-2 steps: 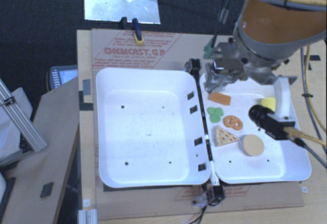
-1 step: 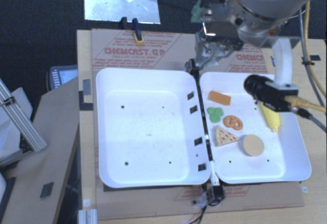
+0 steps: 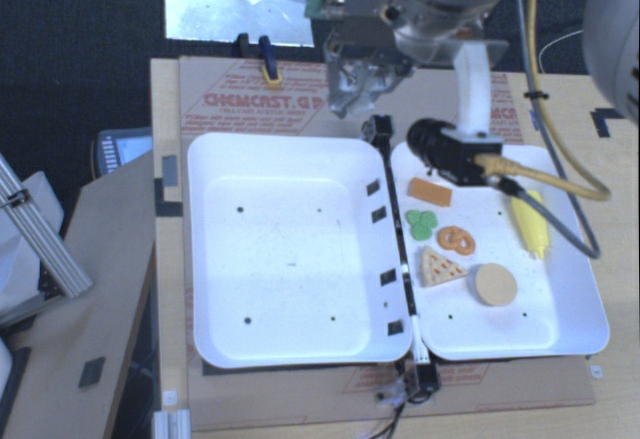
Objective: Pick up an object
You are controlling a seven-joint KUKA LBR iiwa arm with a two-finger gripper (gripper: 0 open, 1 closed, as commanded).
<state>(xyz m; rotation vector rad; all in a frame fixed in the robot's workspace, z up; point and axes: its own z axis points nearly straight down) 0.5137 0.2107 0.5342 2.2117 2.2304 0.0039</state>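
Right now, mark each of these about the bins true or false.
1. The corn lies in the right bin. True.
2. The pretzel lies in the left bin. False: it is in the right bin.
3. The gripper hangs above the bins' far edge. True.
4. The orange block sits between the gripper's fingers. False: it lies on the bin floor.
5. The round cookie lies beside the sandwich wedge. True.

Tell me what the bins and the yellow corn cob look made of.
Bins: thin white moulded plastic by the look, with a smooth, slightly glossy surface and rounded corners. Corn cob: likely toy plastic or rubber, with a uniform yellow, matte surface; too small to be sure.
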